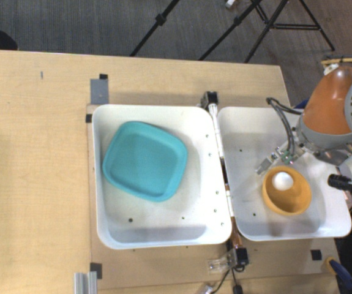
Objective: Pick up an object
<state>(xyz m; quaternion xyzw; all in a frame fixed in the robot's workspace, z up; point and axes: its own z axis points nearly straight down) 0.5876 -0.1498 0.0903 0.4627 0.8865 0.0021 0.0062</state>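
From the camera view, we see the grey arm (341, 112) with its orange band reaching in from the right over the right white bin (249, 219). Its pincer (278, 159) hangs low in that bin, near the middle; the small metallic fingertips are partly lost against the white floor, so we cannot tell whether they are spread or pressed together, and nothing shows between them.

Just below and slightly right of the pincer sits an orange bowl (286, 193), upright on the bin floor, with a white ball (282, 180) resting inside it toward the rim nearest the pincer. The pincer tip is just beside the bowl's upper-left rim; we cannot tell if it touches.

Well to the left of the pincer, across the seam between the two bins, the left white bin (157, 234) holds a teal square plate (145, 160) with rounded corners, lying flat and turned at a slight angle, in the upper-left part of that bin.

Both bins rest side by side on the light wooden tabletop (35, 164), which stretches far left of the pincer. Beyond the pincer, past the tabletop's far edge, black tripod legs (267, 8) stand on dark carpet.
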